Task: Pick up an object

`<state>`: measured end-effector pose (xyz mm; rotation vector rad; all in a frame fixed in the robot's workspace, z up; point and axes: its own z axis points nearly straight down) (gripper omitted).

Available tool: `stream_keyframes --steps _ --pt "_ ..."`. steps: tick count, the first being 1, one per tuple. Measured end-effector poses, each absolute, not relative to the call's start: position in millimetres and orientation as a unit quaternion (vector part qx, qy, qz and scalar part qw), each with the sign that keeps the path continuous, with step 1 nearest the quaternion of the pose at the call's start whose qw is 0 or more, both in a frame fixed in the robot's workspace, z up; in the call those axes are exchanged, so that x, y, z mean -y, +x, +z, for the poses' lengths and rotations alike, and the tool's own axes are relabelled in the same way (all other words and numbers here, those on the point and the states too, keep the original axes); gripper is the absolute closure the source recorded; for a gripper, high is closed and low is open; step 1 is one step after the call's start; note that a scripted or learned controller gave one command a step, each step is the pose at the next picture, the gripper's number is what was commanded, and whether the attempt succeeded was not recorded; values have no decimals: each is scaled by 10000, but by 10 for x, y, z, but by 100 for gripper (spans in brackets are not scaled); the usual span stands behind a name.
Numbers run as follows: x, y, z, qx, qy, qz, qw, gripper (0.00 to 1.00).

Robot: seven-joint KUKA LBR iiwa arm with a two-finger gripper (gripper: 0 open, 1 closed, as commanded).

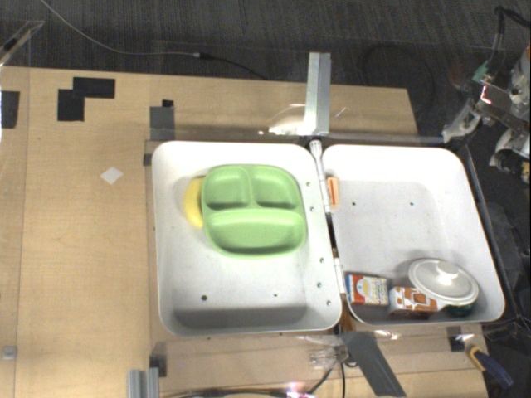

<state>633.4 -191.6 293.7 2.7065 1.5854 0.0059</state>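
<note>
Small cartons and lidded white bowl at right bin's near edge. Green divided plate in left bin. Nothing grasped yet; next move needs a target chosen and an approach.

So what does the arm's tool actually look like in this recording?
At the camera view's upper right edge, the tool reads as a cluster of pale grey and white parts, with a small pink-red lit spot and a greenish patch near its top. A thin dark cable runs above it. It is too blurred to read any markings.
</note>
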Motion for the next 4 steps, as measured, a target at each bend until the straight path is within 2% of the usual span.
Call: stream_keyframes --steps 1,2,3,4 --pt "1677 6570 3004 -4887 8724 16 18 0" --pt "1619 6686 2034 -3100 9507 -4 -1 0" --pt "1479 6603 966 -1435 9896 12 -1 0" --pt "1464 6621 1087 -1483 9889 28 8 100"
